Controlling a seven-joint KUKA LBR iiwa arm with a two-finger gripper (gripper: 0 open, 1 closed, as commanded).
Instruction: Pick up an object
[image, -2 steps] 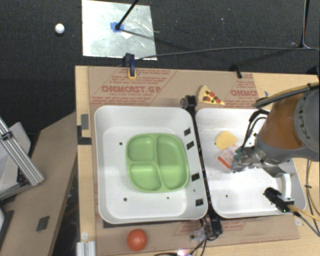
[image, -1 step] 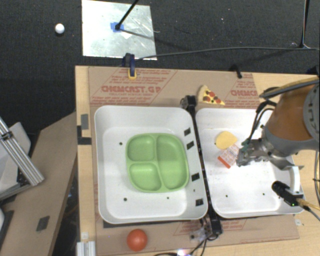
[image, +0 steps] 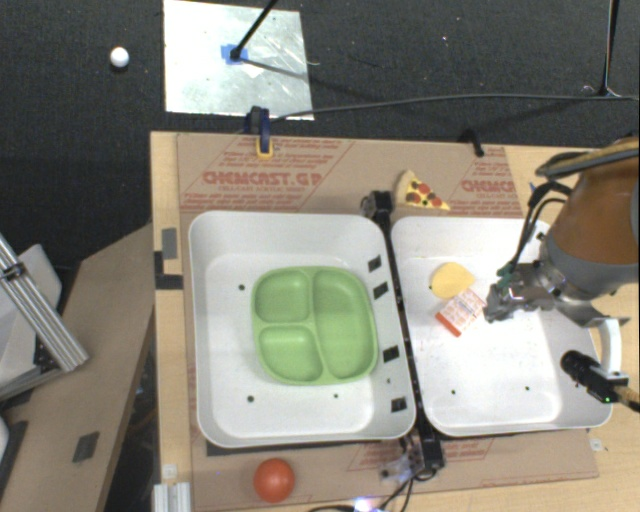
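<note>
Cardboard-topped bench (image: 300, 165), two white bins (image: 215, 300), black backdrop (image: 80, 150), foil sheet (image: 235, 60)

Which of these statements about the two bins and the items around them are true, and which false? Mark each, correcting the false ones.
1. The green divided plate lies in the left bin. True.
2. The yellow object lies in the left bin. False: it lies in the right bin.
3. The pizza slice toy lies outside both bins. True.
4. The red ball sits on the plate. False: it sits on the bench in front of the left bin.
5. The pincer is over the right bin. True.
</note>
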